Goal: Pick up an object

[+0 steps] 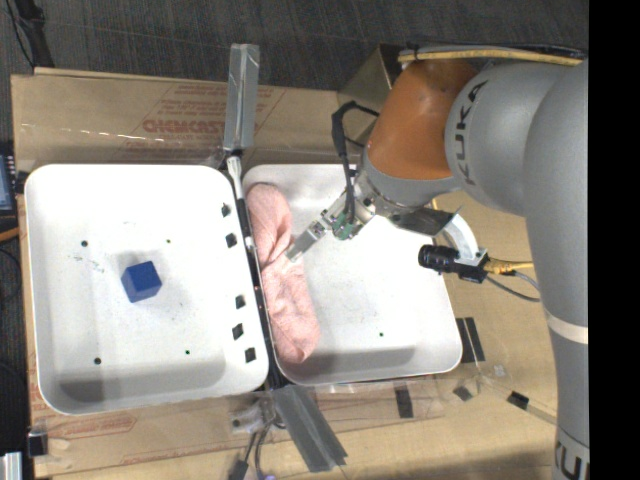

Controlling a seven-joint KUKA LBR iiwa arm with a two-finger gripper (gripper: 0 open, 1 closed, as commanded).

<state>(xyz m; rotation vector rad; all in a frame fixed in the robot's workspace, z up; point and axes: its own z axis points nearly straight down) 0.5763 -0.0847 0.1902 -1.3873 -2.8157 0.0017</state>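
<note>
Lying along the left wall of the right bin, a long pink cloth stretches from the bin's far end toward its near end. The hand reaches in from the right and sits at the cloth's right edge, about midway along it; whether it is open or closed, I cannot tell. This looks like the approach step, with no grasp confirmed. Next, the hand likely needs to press down and pinch a fold before lifting. A small blue cube rests alone in the left bin, well apart.
</note>
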